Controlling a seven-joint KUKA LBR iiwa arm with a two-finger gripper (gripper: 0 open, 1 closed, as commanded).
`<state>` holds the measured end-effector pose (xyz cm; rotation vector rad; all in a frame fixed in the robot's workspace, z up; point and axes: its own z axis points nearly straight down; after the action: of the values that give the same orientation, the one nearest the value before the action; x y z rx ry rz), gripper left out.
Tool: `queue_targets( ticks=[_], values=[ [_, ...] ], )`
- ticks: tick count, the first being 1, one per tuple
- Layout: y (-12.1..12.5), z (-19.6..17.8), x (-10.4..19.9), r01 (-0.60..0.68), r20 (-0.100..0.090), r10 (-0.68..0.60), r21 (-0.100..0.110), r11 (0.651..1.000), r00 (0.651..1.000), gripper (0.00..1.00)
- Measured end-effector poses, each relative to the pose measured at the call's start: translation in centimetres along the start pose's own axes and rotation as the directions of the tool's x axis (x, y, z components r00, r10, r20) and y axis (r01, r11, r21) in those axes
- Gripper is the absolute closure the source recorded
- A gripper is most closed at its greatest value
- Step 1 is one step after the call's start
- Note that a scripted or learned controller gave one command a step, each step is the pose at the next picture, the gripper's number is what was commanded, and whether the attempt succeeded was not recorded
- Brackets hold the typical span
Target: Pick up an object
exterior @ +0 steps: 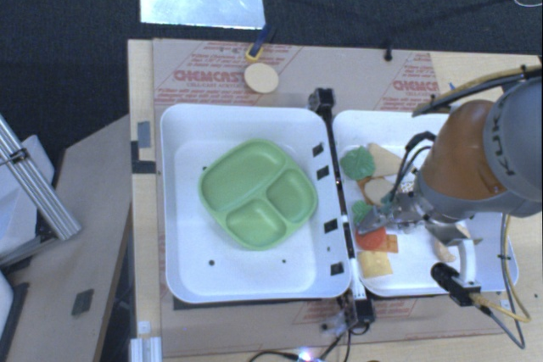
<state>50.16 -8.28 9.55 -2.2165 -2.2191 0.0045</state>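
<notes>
Camera view: gripper [371, 220] sits low in the right bin [424, 286], at its left side; whether it is open or closed cannot be told. Directly around it lie one red piece [370, 239], one yellow square [376, 264] and one green toy [356, 161]. Left bin [182, 182] holds one green divided tray [257, 192]. Arm [475, 161] enters from the right, wrist angled down-left.

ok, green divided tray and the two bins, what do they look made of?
Green divided tray: looks like moulded plastic, matte, uniform colour with soft rounded compartment edges. Left bin and right bin: probably white plastic, slightly glossy, smooth rounded rims; could be coated metal.
</notes>
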Motion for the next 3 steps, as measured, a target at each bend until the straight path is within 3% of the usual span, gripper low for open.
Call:
queue_targets(
  ticks=[1,2,3],
  values=[
    [0.1,1.2,0.0,0.0,0.0,0.0,-0.005,1.0,1.0,0.0],
    [0.1,0.0,0.0,0.0,0.001,0.0,-0.008,1.0,1.0,1.0],
    [0.7,-6.3,-0.1,0.003,0.003,-0.003,-0.014,1.0,1.0,1.0]
  ],
)
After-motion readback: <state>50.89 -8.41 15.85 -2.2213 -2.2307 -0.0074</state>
